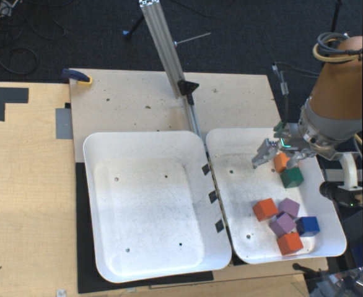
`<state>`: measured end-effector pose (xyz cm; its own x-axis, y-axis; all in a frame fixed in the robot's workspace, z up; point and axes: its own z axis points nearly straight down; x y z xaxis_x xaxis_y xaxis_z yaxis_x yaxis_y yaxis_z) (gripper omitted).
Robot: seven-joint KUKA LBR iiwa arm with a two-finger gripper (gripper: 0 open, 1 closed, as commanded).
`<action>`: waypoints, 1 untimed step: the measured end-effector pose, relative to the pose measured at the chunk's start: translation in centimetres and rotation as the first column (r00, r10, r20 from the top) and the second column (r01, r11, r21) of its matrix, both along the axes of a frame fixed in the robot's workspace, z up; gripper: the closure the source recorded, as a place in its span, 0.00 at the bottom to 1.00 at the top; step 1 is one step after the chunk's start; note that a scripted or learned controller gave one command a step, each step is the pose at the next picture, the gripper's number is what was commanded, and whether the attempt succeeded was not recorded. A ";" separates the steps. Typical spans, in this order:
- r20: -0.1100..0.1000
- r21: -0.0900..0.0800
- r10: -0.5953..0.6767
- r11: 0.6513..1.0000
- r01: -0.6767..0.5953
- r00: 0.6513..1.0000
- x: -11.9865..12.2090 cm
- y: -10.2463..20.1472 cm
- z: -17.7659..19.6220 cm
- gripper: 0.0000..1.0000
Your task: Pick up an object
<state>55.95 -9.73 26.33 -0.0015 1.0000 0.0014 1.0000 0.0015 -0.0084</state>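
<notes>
My gripper (pixel 278 156) hangs over the back of the right bin (pixel 243 142), open, with one grey finger (pixel 261 155) splayed out to the left. A small orange block (pixel 282 163) lies just beneath it, between the spread fingers and not clamped. A green block (pixel 292 177) sits right in front of the orange one. Nearer the front of the bin lie an orange cube (pixel 265 209), two purple blocks (pixel 288 206) (pixel 284 223), a blue block (pixel 308 226) and another orange block (pixel 290 243).
The left bin (pixel 107 166) stands beside the right one, with black clips (pixel 210 184) along the shared rim. A slanted metal post (pixel 166 45) rises behind the bins. The arm's grey and orange body (pixel 336 98) looms over the right bin's far right corner.
</notes>
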 end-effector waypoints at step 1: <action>0.005 0.000 -0.004 1.000 0.004 1.000 0.1 -0.2 0.2 0.00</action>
<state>56.00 -9.89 26.56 0.0024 1.0000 0.0009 1.0000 -0.0024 -0.0032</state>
